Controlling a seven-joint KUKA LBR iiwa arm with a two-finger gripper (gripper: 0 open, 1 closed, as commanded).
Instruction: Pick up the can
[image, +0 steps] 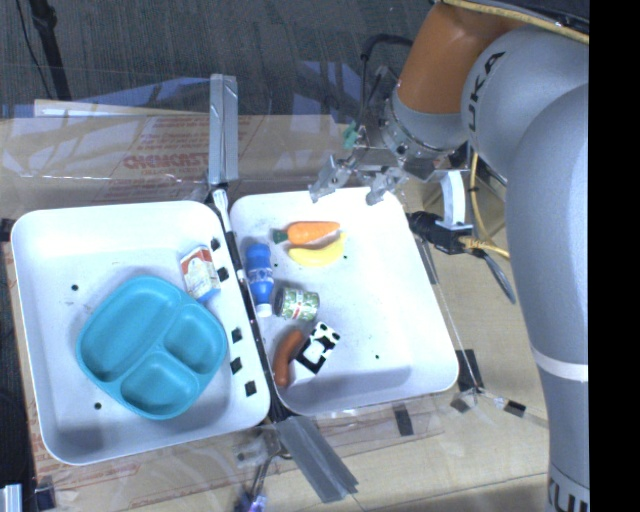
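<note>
**End effector above far rim of right bin — can not yet grasped**

The can (296, 303) lies on its side in the right bin (420, 340), toward that bin's left side, just right of a blue bottle (259, 277) and just far of a brown sausage-shaped item (285, 356) and a black-and-white tag (318, 348). A carrot (312, 232) and a banana (318, 253) lie farther back.

Handling, as a judgement: the can is likely rigid, light and smooth, and free to roll on its side. A grasp across the curved body at mid-length, fingers straddling it, appears most secure — neighbouring items leave little room on the left.

The end effector (352, 186) hangs over the far rim of the right bin, fingers spread apart, with nothing between them. The arm reaches in from the right, its orange band (435, 50) above the wrist, wrist angled down toward the bin. The left bin (60, 250) holds a blue divided tray (150, 345).
</note>
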